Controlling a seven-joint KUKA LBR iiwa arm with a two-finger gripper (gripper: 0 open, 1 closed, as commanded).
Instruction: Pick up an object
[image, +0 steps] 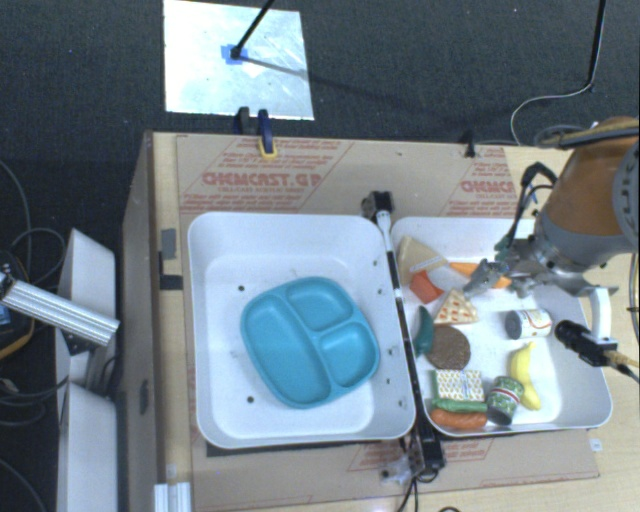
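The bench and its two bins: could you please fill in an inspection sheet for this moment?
Surface: bench of printed board, bearing left bin and right bin side by side.
Job's things: right bin holds toy food, among it a banana, brown disc, pizza slice, can and carrot.
Clutter: blue divided tray in the left bin.
Gripper: gripper low over the right bin's far part, beside the carrot; nothing seen between its fingers.
Cables: cable looping on the floor behind the arm; more at the view's left edge.
Surroundings: dark carpet, shiny sheet beyond the bench.
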